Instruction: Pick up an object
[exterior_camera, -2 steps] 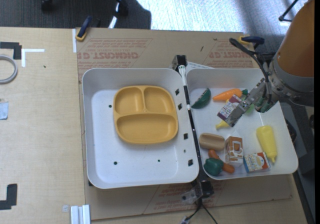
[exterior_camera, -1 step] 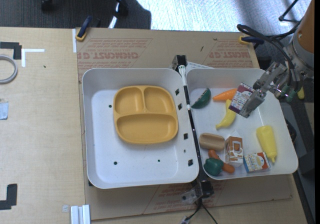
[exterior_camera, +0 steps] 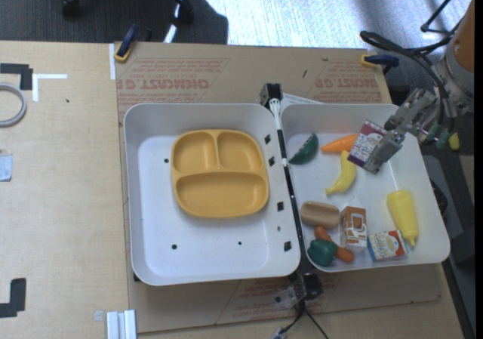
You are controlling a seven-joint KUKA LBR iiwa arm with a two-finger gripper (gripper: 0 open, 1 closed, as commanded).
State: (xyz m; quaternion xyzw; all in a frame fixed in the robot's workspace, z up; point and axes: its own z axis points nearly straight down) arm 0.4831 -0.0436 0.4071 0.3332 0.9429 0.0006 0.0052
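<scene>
Tray (exterior_camera: pixel 219 173) fills the left bin (exterior_camera: pixel 143 201); toy foods scatter the right bin (exterior_camera: pixel 432 201).

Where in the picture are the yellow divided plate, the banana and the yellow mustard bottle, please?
yellow divided plate (exterior_camera: pixel 220 173): camera view, on the ridge above its large front compartment.
banana (exterior_camera: pixel 343 177): camera view, middle of its curved body.
yellow mustard bottle (exterior_camera: pixel 403 213): camera view, middle of its body.

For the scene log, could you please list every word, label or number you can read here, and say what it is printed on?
"CHICAST GR...": my best reading of the red print, upside down and blurred, on the cardboard sheet behind the left bin.
Similar red print behind the right bin: too blurred to read.
Small carton, flat packet and purple box: printed, too small to read.
</scene>
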